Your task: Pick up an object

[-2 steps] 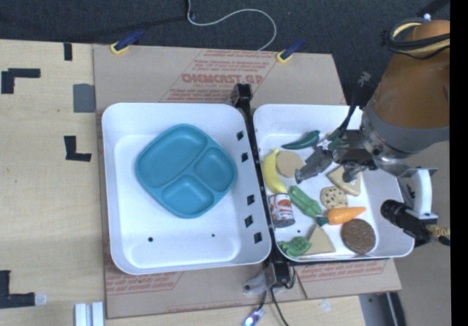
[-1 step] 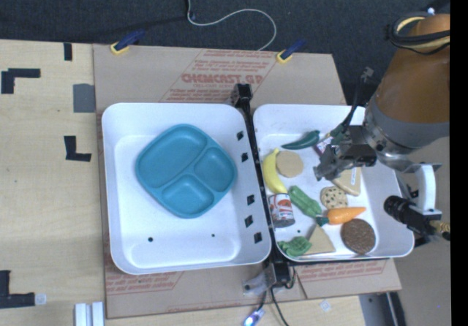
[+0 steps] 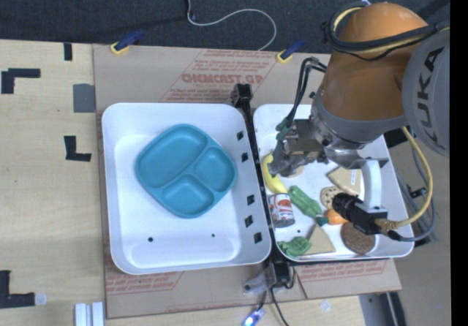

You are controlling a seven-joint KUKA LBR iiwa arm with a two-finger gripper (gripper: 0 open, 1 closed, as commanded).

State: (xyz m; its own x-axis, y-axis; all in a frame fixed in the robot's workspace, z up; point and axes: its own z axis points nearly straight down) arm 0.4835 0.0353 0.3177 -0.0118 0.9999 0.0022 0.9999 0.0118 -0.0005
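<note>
My gripper (image 3: 287,162) hangs low over the left part of the right bin (image 3: 390,162), beneath the grey and orange arm. A yellow banana (image 3: 273,181) lies right below and to the left of its fingers. Near it sit a small can with a red label (image 3: 282,210), a green pickle-like piece (image 3: 306,201) and a green leafy item (image 3: 296,246). Further right are a tan wedge (image 3: 344,181), an orange piece (image 3: 336,218) and a brown round item (image 3: 357,240). Nothing shows between the fingers.
The left bin (image 3: 121,171) holds a blue divided plate (image 3: 186,169). A black divider (image 3: 252,164) with clips runs between the bins. A white cable (image 3: 227,19) lies on the dark floor behind the cardboard base.
</note>
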